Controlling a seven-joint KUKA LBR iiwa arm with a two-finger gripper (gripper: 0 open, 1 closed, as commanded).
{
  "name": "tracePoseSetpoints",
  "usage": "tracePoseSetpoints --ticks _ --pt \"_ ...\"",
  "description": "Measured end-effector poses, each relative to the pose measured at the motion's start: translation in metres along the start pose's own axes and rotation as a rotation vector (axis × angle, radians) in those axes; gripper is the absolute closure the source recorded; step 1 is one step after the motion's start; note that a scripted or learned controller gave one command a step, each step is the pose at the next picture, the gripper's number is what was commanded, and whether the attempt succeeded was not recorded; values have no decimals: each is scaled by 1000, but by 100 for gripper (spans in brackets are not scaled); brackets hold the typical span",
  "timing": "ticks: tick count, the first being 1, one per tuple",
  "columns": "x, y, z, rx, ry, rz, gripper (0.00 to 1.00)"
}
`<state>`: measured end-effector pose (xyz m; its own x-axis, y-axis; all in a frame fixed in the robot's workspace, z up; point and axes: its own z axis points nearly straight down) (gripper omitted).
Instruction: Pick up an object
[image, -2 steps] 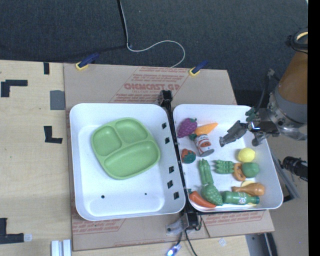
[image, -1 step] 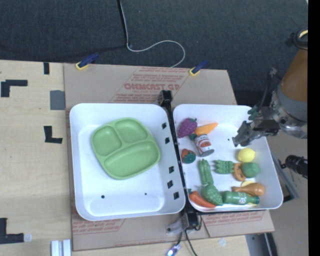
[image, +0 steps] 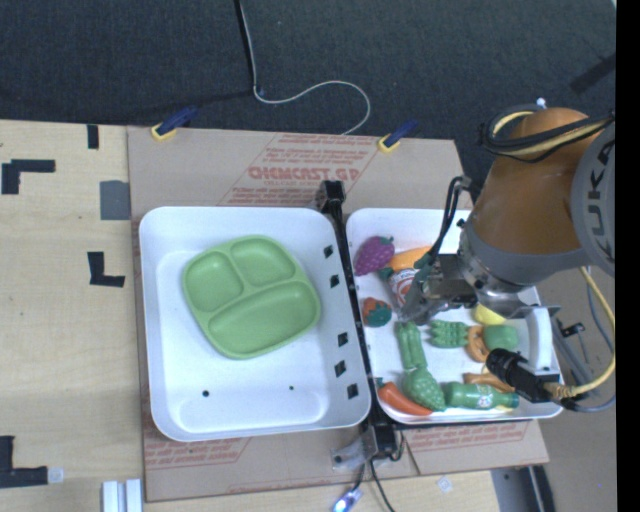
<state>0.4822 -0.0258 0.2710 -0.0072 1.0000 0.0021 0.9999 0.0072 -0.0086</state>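
You saw the arm (image: 530, 190) reach in from the right and stand low over the right bin (image: 455, 412), which held the whole pile of toy food. The left bin (image: 165, 330) carried a green divided plate (image: 252, 295) and no small items, so the likely reason for the arm's position was simple: every candidate for picking lay on the right.

The gripper (image: 425, 298) was down among the items near the bin's middle, just beside a red-and-white piece (image: 405, 287). Nearby lay a purple grape bunch (image: 374, 254), a green corn cob (image: 410, 347), a knobbly green piece (image: 449, 333), a yellow piece (image: 489, 315) and, along the near wall, a green bottle (image: 480, 397) and an orange carrot (image: 398, 401).

You could not tell from this view how the hand was set. The wrist and dark hardware covered it, and no item was visibly clamped. Contact with the red-and-white piece was possible but unconfirmed.

You should have judged the pick as not yet achieved: all items appeared to rest in the bin. The crowding suggested a risk of nudging neighbours rather than seizing one.
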Motion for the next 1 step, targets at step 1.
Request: tracePoseSetpoints --ticks 1 --pt "63 2 -112 -19 0 -3 100"
